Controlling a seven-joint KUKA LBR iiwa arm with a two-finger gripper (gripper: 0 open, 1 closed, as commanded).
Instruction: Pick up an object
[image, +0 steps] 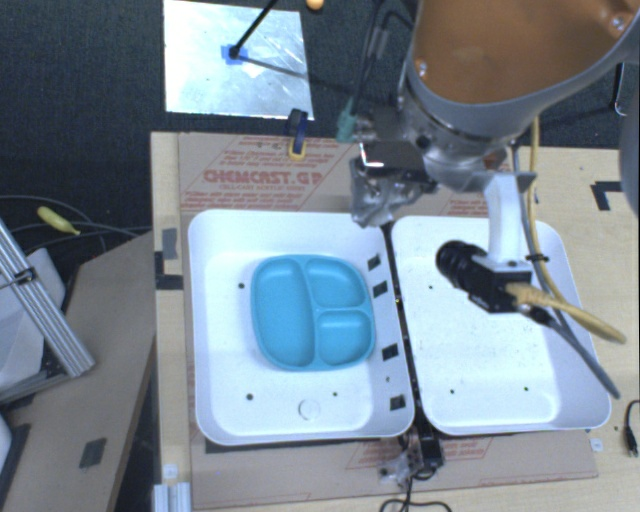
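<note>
A: What sits in the two white bins?

B: The left bin (215, 300) holds a blue divided plate (310, 310) with three compartments, lying flat near the bin's middle. The right bin (480, 370) stands just beside it, inner rims touching.

A: And the robot?

B: A grey arm (500, 50) with an orange band reaches in from the upper right. Its gripper (378, 212) hangs above the far end of the seam between the bins, apart from the plate. Both bins rest on a cardboard sheet (250, 175) printed in red.

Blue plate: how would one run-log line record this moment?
end effector: near left bin rear corner | blue divided plate: flat in that bin, ungrasped | pick: not yet done
</note>
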